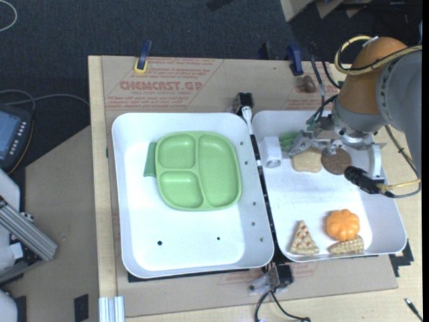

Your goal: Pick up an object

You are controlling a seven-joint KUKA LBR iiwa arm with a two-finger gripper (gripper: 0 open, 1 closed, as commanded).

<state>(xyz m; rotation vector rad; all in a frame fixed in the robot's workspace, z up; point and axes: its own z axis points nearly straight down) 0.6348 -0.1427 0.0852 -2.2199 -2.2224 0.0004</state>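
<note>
Pincer (pixel 320 143) first: it hangs low over the far end of the right bin (pixel 382 210), right above a flat tan cookie (pixel 308 162) and a round brown cookie (pixel 335 161). From my screen I cannot tell whether it is grasping anything or just hovering, since the metal parts blur together up there.

My job is to pick up an object, and any one will do. The two cookies sit side by side, almost touching, just under the pincer. A white cup (pixel 272 151) lies on its side near the left wall of that bin, and something green (pixel 288 140) peeks out beside it. Down at the near end I see an orange pumpkin (pixel 342 224), a pizza slice (pixel 303 239) and a yellow waffle piece (pixel 346 247). The left bin (pixel 134 247) has a green plate (pixel 198 170) with three sections.

I think the tan cookie is the one to go for, because it is closest. To do it well, I would come straight down over its middle and keep away from the brown cookie, so I don't push that one or grab both. The cookie is thin and flat, so I must go very low, nearly to the bin floor, or the pincer will close on air. Then I would lift slowly and check that it really comes up.
</note>
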